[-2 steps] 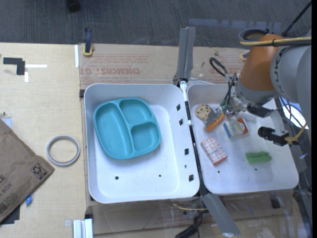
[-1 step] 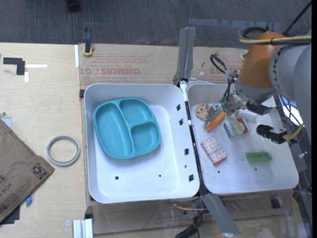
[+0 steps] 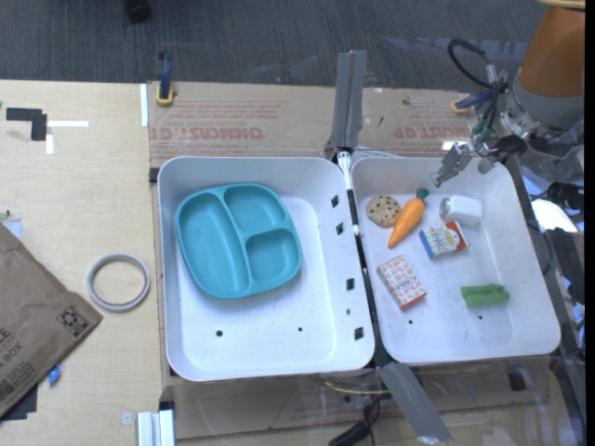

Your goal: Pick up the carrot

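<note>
The carrot point(image 3: 406, 221) lies slanted in the right bin point(image 3: 530, 342), beside a cookie point(image 3: 382, 210). My pincer point(image 3: 453, 164) hovers just above it at the bin's far rim, fingers narrowly parted and holding nothing, placed to descend.

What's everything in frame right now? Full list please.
carrot: 1, orange, right bin, upper middle
cookie: 1, tan, right bin, just left of the carrot
white block: 1, white, right bin, upper right
small carton: 1, red, white and blue, right bin, centre
patterned box: 1, red and white, right bin, lower left
green piece: 1, green, right bin, lower right
divided plate: 1, teal, left bin
tape ring: 1, grey, bench, left of the bins
bins: 2, white, side by side
gripper: 1, grey, over the right bin's far edge
</note>
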Controlling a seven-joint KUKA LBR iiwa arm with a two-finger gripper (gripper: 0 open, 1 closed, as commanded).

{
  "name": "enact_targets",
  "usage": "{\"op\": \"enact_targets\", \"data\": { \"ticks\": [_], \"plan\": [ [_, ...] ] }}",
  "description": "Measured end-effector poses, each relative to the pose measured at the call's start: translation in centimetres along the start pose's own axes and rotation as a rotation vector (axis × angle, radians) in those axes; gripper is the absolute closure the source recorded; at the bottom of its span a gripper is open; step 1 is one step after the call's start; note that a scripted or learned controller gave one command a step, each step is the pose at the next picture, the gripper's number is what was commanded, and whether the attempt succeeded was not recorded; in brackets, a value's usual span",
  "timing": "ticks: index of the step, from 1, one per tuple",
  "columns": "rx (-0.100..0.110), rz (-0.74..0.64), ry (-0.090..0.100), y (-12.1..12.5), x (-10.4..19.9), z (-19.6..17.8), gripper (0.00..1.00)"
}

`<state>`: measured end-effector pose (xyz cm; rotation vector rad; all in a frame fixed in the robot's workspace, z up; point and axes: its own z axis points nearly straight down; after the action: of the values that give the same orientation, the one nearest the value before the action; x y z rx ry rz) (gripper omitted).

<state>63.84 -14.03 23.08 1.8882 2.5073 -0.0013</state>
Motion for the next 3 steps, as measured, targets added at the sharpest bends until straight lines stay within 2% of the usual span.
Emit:
{"op": "enact_targets", "data": {
  "ticks": [1,2,3],
  "plan": [
    [-0.002,0.162,0.0,1.8,1.9,13.7,0.0],
    [-0.002,0.159,-0.002,1.8,1.8,12.8,1.0],
    [0.002,0.255,0.001,3.3,7.7,3.9,1.0]
  ]
}}
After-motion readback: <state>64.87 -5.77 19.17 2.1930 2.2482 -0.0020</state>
